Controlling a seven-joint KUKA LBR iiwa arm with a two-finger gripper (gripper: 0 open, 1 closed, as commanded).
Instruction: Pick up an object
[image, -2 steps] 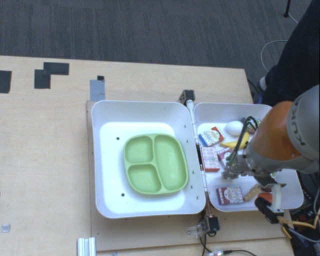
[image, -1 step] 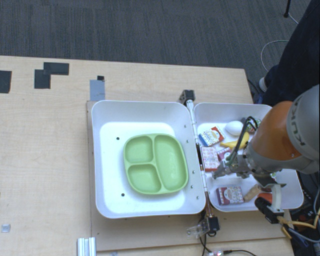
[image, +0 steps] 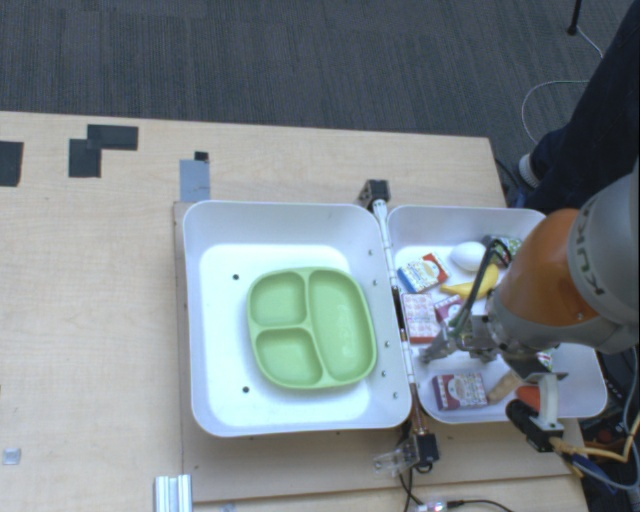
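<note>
Camera view, looking down at a slant: two white bins side by side on the wood bench (image: 90, 300). Left bin (image: 215, 300) holds a pale green 3-compartment plate (image: 312, 328), flat, approx centered. Right bin (image: 590, 385) has the pickable stuff: small red/white packet (image: 422, 272) near the top left, white egg-shaped item (image: 467, 256) just beside it, yellow piece (image: 470, 288) w/ a dark stick (image: 484, 272) lying over it, pink/white packet (image: 420, 318) by the divider, another red/white packet (image: 460, 391) near the bottom edge. Packet print too small to read.

Arm, grey w/ orange band (image: 540, 275), comes in from the right and hangs low over the right bin. Hand (image: 450, 340) sits over the mid-bin items, next to the pink/white packet. Can't tell if it's released or clenched, or touching anything; nothing seen betw. its parts.
</note>
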